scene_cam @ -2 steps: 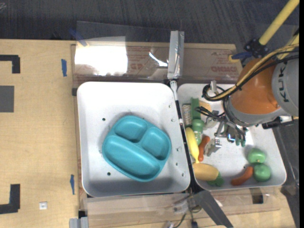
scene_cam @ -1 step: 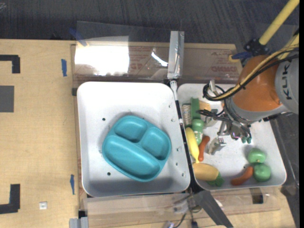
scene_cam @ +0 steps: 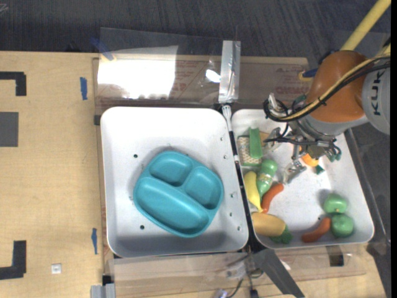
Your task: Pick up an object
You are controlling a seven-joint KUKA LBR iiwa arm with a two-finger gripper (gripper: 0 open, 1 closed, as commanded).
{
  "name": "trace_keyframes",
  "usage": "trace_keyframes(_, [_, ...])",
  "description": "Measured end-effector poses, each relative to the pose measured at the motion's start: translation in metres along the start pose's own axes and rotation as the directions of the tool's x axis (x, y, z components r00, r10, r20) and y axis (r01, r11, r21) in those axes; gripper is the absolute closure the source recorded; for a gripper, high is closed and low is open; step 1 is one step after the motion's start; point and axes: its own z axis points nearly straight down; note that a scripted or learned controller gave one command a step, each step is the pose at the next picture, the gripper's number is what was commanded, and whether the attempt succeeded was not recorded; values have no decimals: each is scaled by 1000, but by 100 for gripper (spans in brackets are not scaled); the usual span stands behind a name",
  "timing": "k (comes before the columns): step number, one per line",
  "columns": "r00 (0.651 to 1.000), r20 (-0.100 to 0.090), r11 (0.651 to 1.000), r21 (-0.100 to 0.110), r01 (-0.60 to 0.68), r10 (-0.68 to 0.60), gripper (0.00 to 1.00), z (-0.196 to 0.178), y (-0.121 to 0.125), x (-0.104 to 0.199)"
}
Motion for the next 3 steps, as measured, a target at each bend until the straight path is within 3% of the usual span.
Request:
trace_keyframes(1, [986,-2,986,0,166,-166,0,-2,23,103])
trace_keyframes(2, [992,2,992,1,125,-125,0,-3,69,103])
trace_keyframes(3, [1000,-4,1000,-3,16,-16,0,-17,38,11])
